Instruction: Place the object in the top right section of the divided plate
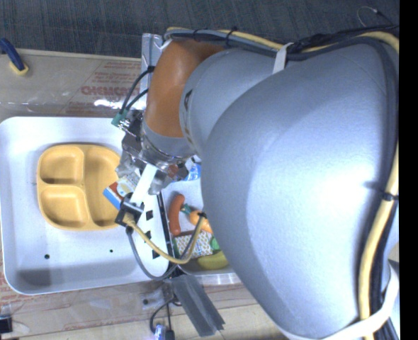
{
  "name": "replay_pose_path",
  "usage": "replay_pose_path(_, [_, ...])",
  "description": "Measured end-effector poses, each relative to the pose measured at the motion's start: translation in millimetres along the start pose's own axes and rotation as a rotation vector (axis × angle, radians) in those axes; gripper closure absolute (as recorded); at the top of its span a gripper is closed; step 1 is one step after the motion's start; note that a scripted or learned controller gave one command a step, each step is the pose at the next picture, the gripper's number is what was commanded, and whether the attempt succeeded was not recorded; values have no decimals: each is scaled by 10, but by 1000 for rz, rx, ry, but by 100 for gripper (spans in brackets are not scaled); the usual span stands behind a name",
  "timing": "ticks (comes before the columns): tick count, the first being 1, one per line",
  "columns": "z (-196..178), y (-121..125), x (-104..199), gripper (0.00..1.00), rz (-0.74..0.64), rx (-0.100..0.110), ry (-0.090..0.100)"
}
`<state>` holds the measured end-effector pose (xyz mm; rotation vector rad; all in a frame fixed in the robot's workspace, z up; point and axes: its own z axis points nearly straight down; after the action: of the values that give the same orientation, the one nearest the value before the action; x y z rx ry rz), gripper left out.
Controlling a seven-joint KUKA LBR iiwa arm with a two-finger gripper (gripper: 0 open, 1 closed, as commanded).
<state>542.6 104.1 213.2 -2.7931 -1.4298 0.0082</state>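
We can't tell if the gripper [126, 181] is open or closed, the arm [301, 176] hides it. It's over the plate's [67, 186] right rim in the left bin [25, 261]; a blue bit [112, 194], maybe the object, sits there.

Arm [294, 176]: big smooth grey shell, rounded, glossy with soft highlights. Orange band [168, 91] above the wrist, wide and curved, same smooth finish. Below it a darker grey wrist ring [163, 144]. Yellow cable [266, 43] runs along the shell's upper edge, with black cables [336, 35] beside it. A white strap [283, 57] ties them to the shell. More yellow cable down the shell's right side. Thin black and green wires [127, 108] bunched at the wrist. Hand [130, 178]: silvery metal parts, detail too small to read.
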Motion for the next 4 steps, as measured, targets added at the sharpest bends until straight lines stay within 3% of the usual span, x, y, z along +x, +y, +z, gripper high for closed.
replay_pose_path(1, [155, -338, 737, 100, 61, -1, -1])
replay_pose_path(2, [533, -428, 775, 100, 88, 0, -2])
replay_pose_path(3, [530, -428, 776, 0, 88, 1, -2])
replay_pose_path(4, [530, -428, 776, 0, 88, 1, -2])
